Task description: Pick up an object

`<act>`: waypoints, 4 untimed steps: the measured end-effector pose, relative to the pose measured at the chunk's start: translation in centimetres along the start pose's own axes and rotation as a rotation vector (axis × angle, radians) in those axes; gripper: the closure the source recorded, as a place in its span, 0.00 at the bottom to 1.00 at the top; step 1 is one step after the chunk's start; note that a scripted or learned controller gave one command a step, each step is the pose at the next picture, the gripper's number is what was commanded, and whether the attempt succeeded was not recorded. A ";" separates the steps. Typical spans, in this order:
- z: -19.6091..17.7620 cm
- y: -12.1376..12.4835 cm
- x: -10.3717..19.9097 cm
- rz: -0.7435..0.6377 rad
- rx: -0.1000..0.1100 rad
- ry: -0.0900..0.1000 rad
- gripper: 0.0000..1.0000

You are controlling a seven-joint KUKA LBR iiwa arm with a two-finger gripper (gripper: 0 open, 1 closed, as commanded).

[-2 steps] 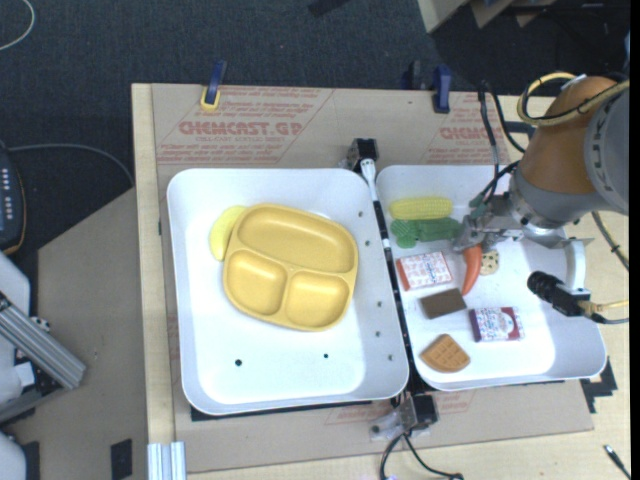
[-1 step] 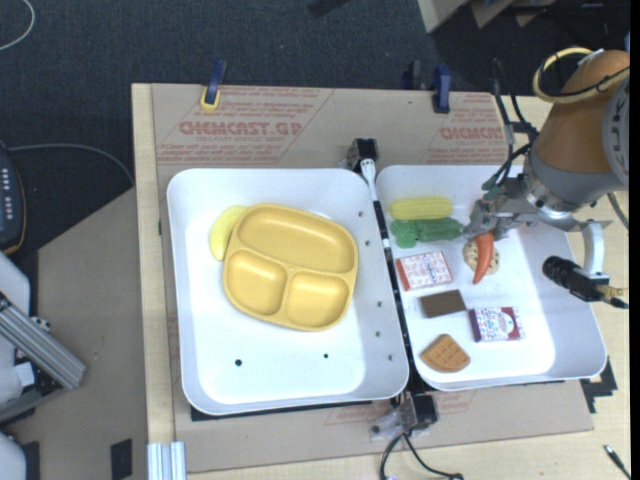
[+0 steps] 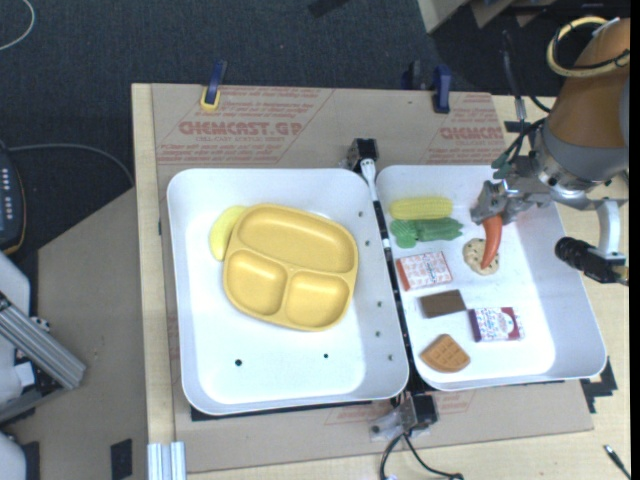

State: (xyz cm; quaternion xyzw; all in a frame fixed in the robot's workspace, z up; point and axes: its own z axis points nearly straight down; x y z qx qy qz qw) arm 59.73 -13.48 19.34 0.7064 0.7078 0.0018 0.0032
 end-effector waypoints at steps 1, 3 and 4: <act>-3.4 0.2 0.0 0.000 0.001 0.000 1.00; -2.3 6.6 9.2 -0.004 0.003 0.003 1.00; -4.1 6.3 8.4 0.001 0.002 0.001 1.00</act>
